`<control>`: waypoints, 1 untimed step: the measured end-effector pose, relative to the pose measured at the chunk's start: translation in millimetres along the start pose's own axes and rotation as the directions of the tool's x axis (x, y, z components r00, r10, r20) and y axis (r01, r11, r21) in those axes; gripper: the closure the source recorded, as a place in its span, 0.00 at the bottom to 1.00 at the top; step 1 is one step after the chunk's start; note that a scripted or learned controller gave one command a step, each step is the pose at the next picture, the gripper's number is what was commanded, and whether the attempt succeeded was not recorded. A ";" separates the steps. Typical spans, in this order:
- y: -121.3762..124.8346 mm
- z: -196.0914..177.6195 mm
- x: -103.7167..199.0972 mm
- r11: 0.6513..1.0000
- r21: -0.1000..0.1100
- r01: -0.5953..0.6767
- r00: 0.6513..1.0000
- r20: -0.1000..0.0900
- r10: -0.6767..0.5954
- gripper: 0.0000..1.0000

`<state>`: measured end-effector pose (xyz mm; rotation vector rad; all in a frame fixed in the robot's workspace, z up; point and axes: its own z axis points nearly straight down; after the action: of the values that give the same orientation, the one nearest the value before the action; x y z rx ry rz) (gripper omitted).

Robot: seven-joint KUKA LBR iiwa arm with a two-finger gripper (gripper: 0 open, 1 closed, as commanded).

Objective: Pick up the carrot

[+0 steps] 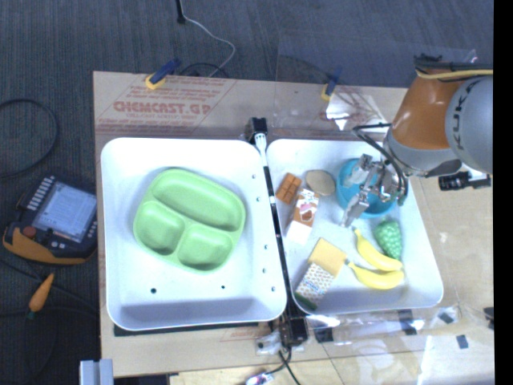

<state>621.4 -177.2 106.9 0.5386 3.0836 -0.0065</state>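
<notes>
Overhead — tool above blue bowl.

Right bin: crowded; bananas, grapes, blue bowl obstruct. Left bin: green tray centred, margins free.

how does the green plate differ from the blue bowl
The green plate lies in the left bin; the blue bowl sits in the right bin. The green plate is much larger, flat, and split into three compartments; the blue bowl is small and round. The gripper is above the blue bowl, while the green plate lies apart from it. Both are plain dishware.
</notes>
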 end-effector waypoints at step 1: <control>28.4 -104.9 102.0 0.999 -0.004 0.052 0.999 0.002 -0.052 0.00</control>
<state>534.0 -115.3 210.5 0.4577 3.0937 -0.0006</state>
